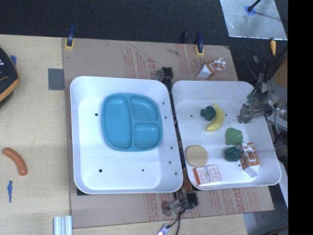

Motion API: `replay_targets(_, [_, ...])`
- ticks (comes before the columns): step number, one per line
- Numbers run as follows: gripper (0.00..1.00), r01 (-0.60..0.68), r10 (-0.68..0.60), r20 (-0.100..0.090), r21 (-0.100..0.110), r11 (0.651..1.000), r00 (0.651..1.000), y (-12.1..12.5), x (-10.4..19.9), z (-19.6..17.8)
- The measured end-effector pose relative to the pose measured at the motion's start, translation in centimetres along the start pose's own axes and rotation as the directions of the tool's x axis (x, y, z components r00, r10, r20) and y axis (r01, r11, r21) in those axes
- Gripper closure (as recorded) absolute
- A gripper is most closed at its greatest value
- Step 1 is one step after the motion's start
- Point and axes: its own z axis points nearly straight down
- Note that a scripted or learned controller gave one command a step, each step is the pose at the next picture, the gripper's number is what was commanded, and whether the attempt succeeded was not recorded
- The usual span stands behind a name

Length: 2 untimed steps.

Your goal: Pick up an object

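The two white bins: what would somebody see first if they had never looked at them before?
The big blue divided plate sits in the middle of the left bin and stands out most. The right bin holds a jumble of small toy food: a yellow banana, green pieces, a round tan cookie and little red-and-white cartons. The gripper hovers at that bin's right edge, and a toy sausage lies alone on the bench at far left.

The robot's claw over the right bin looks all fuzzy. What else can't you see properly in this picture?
- Gripper, camera view: small and blurred at the right bin's far edge, so open or shut is unclear.
- Small carton: too small to read its print.
- Flat packet: label too small to read.
- Black and yellow thing: cut off by the left edge.
- Dark green pieces: too blurry to name.
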Motion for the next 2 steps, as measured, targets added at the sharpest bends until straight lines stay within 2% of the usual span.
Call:
replay_targets(1, [0.00, -0.001, 0.001, -0.001, -0.003, 1.000, 1.000, 1.7, -0.7, -4.3])
replay_targets(2, [0.00, 0.001, -0.001, 0.000, -0.002, 1.000, 1.000, -2.7, -0.6, 7.0])
